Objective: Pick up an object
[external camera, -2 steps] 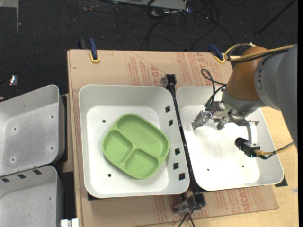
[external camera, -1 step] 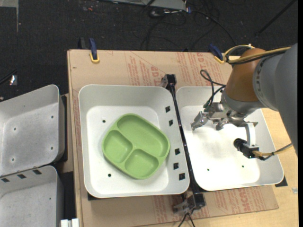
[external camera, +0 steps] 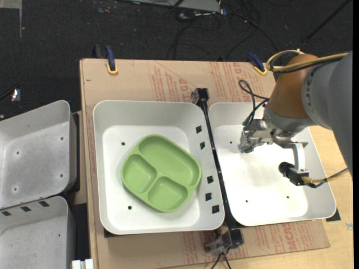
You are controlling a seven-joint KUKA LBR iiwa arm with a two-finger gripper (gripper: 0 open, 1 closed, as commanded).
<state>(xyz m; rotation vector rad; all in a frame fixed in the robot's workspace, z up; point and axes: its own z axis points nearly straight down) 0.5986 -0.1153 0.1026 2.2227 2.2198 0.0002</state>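
A: Where is the thing to be picked up?

B: A green divided plate lies flat on the floor of the left bin, about in its middle, turned at a slant. It has three compartments.

A: And the gripper?

B: The gripper is over in the right bin, low above the far left part of its floor, well apart from the plate. Nothing shows between its fingers; whether they are apart or together I cannot tell.

A: What is around them?

B: The arm comes in from the right, with its orange band above the wrist. The two bins sit side by side on a wooden bench, with a black divider strip between them.
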